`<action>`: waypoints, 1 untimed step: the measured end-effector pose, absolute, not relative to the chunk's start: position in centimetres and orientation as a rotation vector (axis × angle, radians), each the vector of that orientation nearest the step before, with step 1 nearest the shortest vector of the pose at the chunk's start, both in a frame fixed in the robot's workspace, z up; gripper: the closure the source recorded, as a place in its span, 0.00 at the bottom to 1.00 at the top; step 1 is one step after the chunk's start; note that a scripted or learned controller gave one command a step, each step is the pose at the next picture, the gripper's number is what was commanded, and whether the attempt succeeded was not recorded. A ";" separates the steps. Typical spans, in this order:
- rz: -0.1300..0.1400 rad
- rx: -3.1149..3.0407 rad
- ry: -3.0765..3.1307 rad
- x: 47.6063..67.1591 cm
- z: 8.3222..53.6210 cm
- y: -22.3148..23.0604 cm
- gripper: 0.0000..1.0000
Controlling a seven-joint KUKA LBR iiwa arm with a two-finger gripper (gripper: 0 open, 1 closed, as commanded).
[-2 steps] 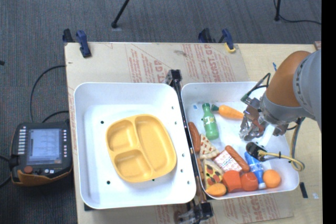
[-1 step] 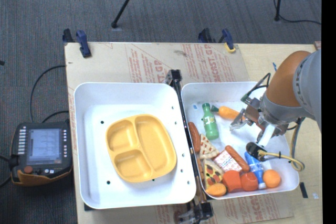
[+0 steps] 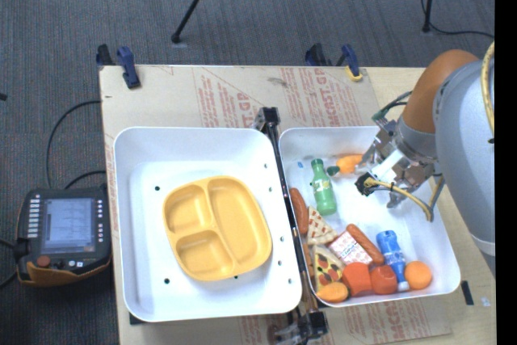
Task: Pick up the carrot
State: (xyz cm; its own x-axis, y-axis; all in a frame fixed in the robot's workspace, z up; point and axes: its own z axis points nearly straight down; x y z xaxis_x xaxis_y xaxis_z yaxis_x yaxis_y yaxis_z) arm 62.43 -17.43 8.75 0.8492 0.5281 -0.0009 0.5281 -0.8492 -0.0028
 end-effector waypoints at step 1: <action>0.003 -3.116 -0.380 63.0 8.8 -19.4 0.00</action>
